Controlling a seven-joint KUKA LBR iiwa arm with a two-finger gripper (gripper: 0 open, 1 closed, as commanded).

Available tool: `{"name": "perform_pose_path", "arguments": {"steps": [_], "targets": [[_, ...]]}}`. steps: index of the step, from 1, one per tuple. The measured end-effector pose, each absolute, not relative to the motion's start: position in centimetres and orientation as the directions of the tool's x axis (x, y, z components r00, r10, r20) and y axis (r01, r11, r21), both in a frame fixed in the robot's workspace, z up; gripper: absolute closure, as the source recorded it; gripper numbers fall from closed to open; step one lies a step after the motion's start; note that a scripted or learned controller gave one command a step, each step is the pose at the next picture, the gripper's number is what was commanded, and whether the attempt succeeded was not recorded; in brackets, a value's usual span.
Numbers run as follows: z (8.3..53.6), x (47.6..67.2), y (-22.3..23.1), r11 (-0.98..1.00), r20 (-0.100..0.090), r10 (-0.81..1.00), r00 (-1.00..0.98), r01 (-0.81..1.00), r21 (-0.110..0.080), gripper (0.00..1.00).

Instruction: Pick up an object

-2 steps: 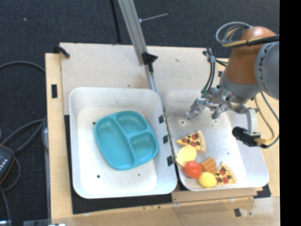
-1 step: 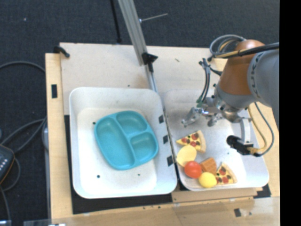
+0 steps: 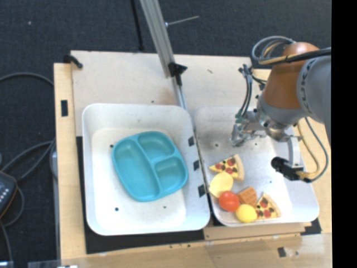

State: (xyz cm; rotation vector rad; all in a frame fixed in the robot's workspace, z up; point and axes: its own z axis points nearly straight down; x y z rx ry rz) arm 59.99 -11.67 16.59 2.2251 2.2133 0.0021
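Observation:
My gripper [image 3: 240,136] hangs over the upper left part of the right bin [image 3: 301,197], above bare bin floor. Just below it lies a pizza slice [image 3: 228,166], a short way off and untouched. Further toward the bin's front edge sit a pale yellow round piece [image 3: 221,183], a red tomato [image 3: 227,201], a yellow lemon [image 3: 246,213], an orange cracker [image 3: 248,196] and a second pizza slice [image 3: 266,206], packed close together. Nothing is visible in the gripper.
The left bin [image 3: 100,127] holds a blue divided tray [image 3: 149,165]. A metal post [image 3: 162,38] rises from the bench behind the bins. The arm's wrist and cables [image 3: 290,94] overhang the right bin's far right side.

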Motion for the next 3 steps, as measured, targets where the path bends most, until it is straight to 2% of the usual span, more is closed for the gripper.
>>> {"name": "perform_pose_path", "arguments": {"steps": [2, 3], "targets": [[26.7, 59.6, -12.5, 0.002, -0.002, 1.000, -0.002, 1.000, 0.008, 1.00], [26.4, 60.6, -7.4, 0.007, 0.000, 1.000, -0.007, 1.000, 0.003, 1.00]]}}
